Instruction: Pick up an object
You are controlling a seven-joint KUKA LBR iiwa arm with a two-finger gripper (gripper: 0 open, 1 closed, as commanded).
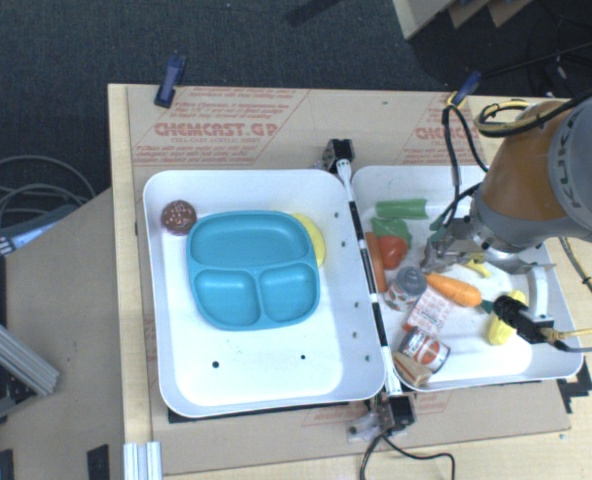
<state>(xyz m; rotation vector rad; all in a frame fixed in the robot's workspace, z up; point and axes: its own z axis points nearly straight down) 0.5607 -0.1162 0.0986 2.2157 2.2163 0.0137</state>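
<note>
My gripper (442, 252) hangs low over the middle of the right bin (556, 363), below the grey arm and its orange band (521, 173). An orange carrot (454, 290) lies just in front of it. To its left are a red piece (386, 254) and a small grey jar (408, 284). A green piece (401, 210) lies at the bin's back. A white and red packet (431, 314) and a small can (423, 353) sit near the front left corner. A yellow item (503, 328) lies at the front right.
The left bin (266, 378) holds a blue divided plate (253, 268), a brown round piece (179, 217) at its back left, and a yellow thing (317, 240) tucked behind the plate. Cables (476, 138) trail over the right bin's back edge. A black clip (339, 154) sits between the bins.
</note>
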